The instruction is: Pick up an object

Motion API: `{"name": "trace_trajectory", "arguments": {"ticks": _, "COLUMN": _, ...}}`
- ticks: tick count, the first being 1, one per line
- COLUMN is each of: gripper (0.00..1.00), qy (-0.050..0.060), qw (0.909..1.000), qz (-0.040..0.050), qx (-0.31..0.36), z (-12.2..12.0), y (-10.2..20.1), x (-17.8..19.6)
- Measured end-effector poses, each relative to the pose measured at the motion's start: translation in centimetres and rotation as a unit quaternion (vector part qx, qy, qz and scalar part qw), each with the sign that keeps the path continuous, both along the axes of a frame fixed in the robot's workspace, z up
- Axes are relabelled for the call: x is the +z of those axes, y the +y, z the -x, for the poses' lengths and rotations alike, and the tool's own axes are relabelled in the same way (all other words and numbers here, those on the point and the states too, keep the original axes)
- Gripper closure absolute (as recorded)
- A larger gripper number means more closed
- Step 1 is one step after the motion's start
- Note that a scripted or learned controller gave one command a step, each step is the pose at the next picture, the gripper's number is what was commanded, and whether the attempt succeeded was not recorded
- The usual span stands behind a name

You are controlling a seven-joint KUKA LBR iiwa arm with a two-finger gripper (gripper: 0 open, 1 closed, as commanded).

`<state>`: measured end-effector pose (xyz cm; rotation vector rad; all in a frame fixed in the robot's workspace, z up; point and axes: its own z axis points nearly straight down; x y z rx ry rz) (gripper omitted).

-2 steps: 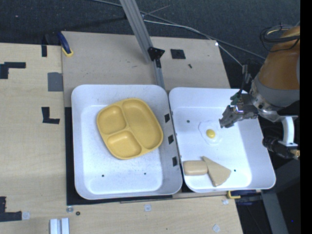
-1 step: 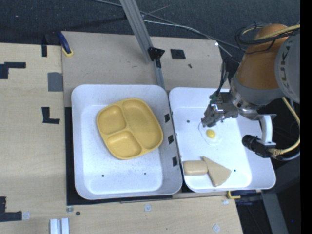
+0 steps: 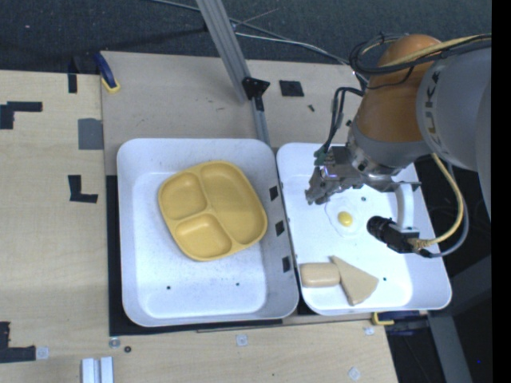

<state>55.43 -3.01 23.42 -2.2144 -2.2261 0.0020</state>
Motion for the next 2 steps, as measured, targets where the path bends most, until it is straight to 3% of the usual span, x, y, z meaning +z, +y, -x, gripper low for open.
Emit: {"name": "trace_trajectory", "arguments": {"ticks": 2, "gripper": 1.0, "qy": 0.0, "qw": 1.0, "qz": 0.0001, "qx": 0.0, "z": -3.9, "y": 10.4, "x": -2.0}}
